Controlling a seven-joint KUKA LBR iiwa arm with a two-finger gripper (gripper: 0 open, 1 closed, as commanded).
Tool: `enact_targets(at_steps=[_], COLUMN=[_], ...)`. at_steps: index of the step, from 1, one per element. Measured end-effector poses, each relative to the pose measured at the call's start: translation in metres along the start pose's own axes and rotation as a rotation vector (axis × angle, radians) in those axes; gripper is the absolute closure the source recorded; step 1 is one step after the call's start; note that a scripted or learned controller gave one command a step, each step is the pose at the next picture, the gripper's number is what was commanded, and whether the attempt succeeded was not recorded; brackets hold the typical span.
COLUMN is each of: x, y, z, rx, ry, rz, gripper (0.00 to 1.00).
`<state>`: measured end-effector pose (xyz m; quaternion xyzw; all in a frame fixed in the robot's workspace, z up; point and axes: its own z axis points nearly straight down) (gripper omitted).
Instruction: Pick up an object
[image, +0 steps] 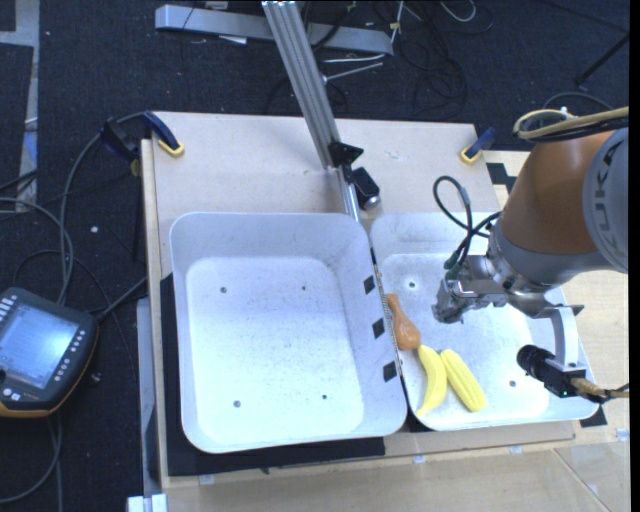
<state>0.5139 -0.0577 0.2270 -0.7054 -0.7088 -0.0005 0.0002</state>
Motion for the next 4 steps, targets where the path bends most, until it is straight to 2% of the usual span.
enact_targets(at_steps=[1, 3, 4], x=[0.059, 0.15, 0.147], y=[0.015, 0.024, 0.024], z=[-0.007, -0.002, -0.002], rx=[0.0, 0.001, 0.001], ry=[0.0, 0.0, -0.001], rz=[0.0, 0.001, 0.004], gripper=[1.0, 1.0, 0.0])
